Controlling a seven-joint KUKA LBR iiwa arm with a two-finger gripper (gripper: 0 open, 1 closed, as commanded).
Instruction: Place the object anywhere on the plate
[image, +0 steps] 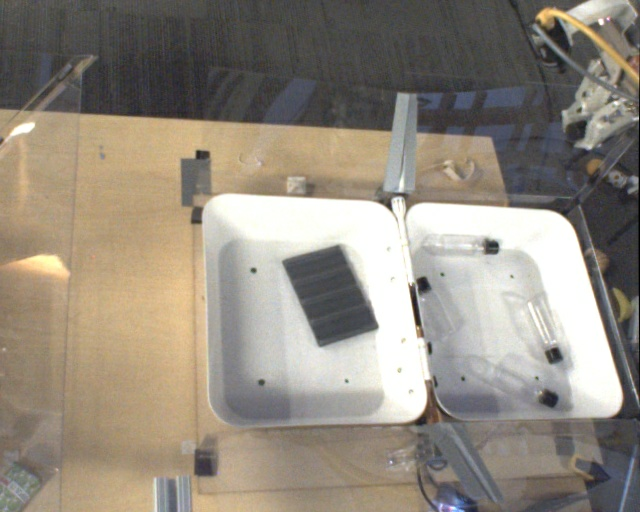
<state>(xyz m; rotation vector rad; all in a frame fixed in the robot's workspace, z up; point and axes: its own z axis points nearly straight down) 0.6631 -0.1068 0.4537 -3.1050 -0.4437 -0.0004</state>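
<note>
Dark ribbed plate (330, 294), left bin (225, 390)

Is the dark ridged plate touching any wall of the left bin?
Apart. The camera view shows the dark ridged plate lying tilted on the floor of the left bin, with white floor visible all around it.

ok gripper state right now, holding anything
gripper: up at the top right, above the bench and off the bins; open or closed cannot be told, nothing seen in it.

Arm (598, 75) raised at upper right
</note>
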